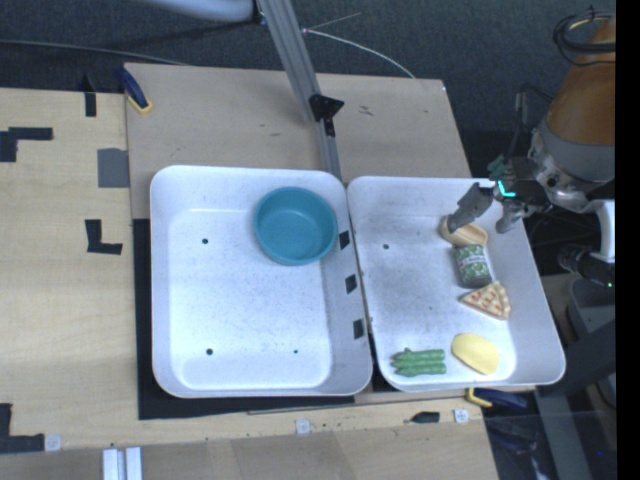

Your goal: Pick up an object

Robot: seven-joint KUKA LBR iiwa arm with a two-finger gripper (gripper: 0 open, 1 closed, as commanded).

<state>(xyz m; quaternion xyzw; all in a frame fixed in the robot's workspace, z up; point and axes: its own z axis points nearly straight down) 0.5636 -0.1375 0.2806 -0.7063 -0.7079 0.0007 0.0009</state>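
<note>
five things lie in the right bin: nearest, green beans and a yellow lemon, then a pizza slice, a green can, and farthest a tan bun. the gripper hovers beside the bun, jaws spread, pinching nothing. best to centre over the bun, drop straight, then close.

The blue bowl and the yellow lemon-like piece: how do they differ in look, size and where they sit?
The blue bowl is hollow and open upward; the yellow piece is a solid rounded lump. The bowl is far larger than the yellow piece. The bowl sits in the left bin, near its far edge; the yellow piece lies in the right bin, near its front corner beside the green beans. Both rest apart from the gripper.
</note>
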